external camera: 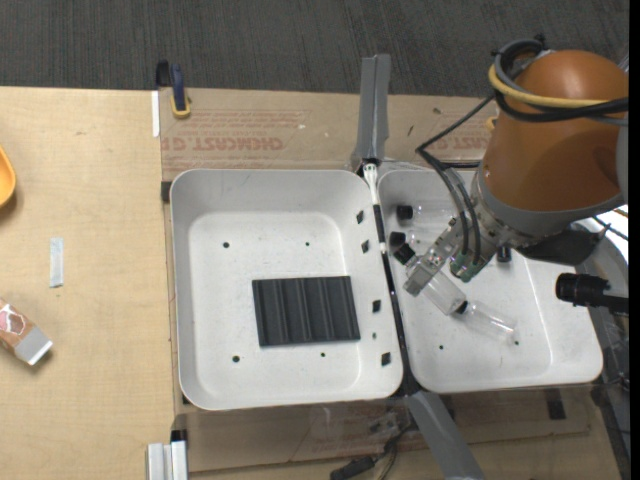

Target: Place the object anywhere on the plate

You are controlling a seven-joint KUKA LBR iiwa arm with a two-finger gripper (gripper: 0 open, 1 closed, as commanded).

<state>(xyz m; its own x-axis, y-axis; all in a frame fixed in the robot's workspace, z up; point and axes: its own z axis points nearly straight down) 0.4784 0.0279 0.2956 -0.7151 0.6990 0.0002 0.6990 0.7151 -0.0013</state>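
Looks like pickup step: gripper [432, 271] over clear plastic syringe-like object [470, 310] at right, can't tell its state, next needs carrying to dark ribbed rectangular plate [305, 310] mid-frame.

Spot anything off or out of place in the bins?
Nothing is spilled or damaged. The dark ribbed plate lies flat in the left bin. The clear object lies in the right bin, under the end effector, not on the plate.

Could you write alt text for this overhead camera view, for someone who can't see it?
A grey-and-orange robot arm reaches into the right white bin, its gripper low over a clear object. The left white bin holds a dark ridged plate.
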